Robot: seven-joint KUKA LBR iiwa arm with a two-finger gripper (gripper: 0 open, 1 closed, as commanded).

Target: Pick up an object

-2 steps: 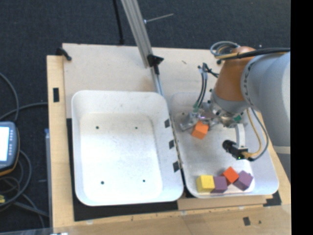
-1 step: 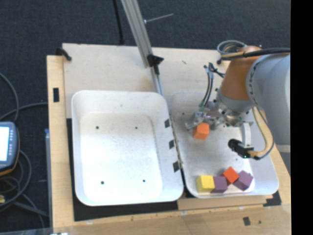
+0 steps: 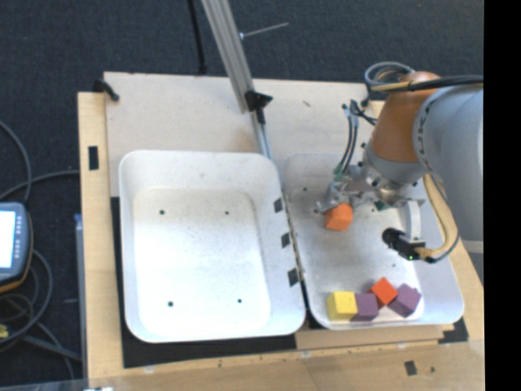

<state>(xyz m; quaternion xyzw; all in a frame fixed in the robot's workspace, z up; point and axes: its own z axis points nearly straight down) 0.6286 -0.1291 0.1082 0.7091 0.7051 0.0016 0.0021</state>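
Arm (image 3: 423, 137) comes in from the right, wrist bent down over the right bin (image 3: 313, 177), w/ the orange band just above it. Gripper (image 3: 335, 206) sits right at the top of an orange block (image 3: 339, 217) in the bin's upper left; can't tell if it's gripping the block. Yellow block (image 3: 343, 303), two purple blocks (image 3: 366, 306) & a 2nd orange one (image 3: 384, 291) cluster at the near edge. Left bin (image 3: 203, 247) sits beside it on the desk (image 3: 179, 112).
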